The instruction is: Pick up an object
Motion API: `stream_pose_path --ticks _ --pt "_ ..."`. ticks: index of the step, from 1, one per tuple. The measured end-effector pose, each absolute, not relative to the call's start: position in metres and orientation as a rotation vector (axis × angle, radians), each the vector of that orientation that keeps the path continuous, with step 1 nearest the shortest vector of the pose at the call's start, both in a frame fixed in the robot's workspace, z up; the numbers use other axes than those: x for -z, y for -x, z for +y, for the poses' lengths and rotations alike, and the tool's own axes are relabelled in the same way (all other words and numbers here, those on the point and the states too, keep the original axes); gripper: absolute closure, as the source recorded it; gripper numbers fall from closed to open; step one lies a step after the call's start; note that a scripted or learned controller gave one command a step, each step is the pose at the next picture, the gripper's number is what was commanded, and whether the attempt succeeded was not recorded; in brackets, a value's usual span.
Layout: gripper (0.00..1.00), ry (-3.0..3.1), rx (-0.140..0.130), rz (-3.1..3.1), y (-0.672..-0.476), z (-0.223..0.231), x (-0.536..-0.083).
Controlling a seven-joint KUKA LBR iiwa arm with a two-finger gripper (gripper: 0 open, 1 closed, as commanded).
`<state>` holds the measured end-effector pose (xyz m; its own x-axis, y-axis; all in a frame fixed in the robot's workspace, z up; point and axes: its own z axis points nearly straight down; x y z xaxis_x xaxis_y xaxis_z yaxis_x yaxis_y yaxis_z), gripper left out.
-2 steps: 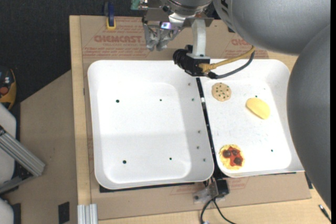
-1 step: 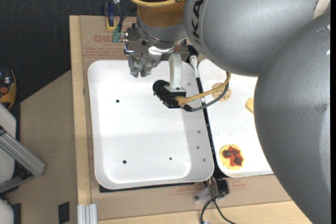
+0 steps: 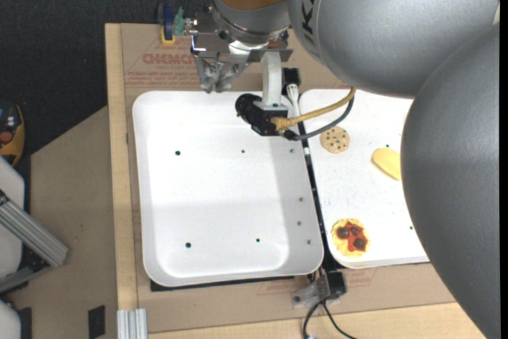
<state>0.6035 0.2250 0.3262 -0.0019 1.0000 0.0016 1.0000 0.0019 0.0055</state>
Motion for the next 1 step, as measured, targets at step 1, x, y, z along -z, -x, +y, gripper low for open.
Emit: stream_pose_path --ticks 1 --pt "1.0 -2.217 -0.007 2.221 -0.6224 0.2249 -0.3486"
